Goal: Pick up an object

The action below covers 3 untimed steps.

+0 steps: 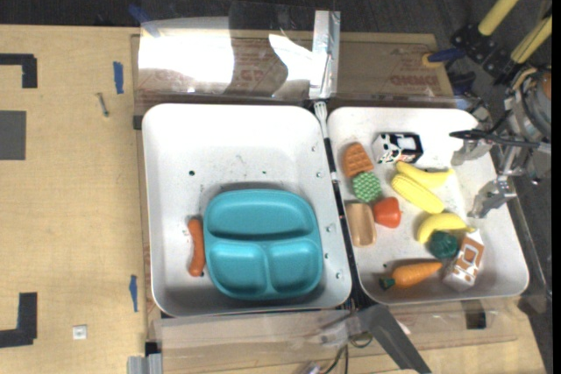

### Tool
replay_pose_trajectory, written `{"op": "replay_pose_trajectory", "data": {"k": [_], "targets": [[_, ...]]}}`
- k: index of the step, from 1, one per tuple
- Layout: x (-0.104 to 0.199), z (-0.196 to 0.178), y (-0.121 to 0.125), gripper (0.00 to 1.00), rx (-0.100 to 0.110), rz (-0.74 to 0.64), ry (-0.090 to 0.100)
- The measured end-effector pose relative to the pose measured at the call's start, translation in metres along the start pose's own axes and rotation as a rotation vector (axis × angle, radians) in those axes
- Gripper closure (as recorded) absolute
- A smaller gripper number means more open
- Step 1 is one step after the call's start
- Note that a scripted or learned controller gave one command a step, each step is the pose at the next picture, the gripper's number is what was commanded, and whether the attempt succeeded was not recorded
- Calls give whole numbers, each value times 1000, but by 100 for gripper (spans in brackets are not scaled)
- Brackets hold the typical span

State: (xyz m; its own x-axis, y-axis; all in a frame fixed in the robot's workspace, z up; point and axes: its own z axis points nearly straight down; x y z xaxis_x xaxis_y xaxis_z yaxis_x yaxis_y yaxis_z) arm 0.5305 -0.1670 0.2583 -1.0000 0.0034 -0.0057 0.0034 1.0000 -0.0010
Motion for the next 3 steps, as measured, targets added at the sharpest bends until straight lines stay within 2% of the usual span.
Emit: {"op": "replay_pose_trajectory", "data": {"k": [1,2,3], "targets": [[4,164,-21,0,1,66,-1],[1,153,-18,100,2,62,-8],[0,1,-28,100,5,-43,-12]]}}
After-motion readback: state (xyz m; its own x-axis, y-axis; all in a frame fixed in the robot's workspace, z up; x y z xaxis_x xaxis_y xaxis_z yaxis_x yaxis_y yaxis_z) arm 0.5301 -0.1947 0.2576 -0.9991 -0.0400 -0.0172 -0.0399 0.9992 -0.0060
